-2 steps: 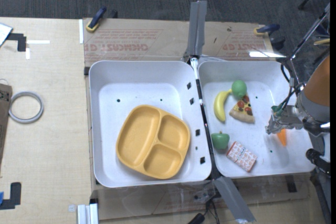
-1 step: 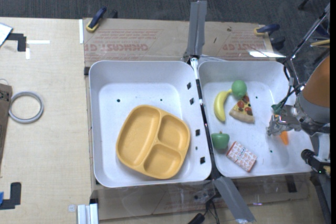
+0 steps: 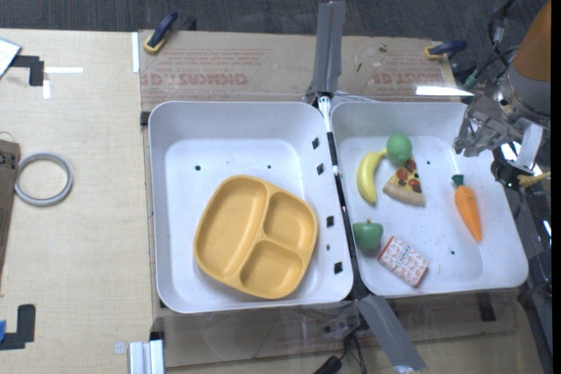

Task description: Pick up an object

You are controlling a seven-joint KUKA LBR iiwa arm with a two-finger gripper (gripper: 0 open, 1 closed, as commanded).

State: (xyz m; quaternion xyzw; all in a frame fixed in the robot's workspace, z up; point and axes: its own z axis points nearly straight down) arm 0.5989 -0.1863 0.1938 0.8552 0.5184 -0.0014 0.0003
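My hand (image 3: 478,136) hovers at right bin's (image 3: 438,283) far right rim, grip state unclear, nothing visibly held. Carrot (image 3: 468,209) lies near, below it (smooth, tapered plastic, I judge): may roll or slip. Pizza slice (image 3: 405,184) touches banana (image 3: 369,175): risk of double contact.

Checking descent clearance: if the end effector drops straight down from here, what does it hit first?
Probably the right bin's rim or bare floor at its upper right corner. The end effector hangs there; the carrot lies nearer the camera. Depth unclear.
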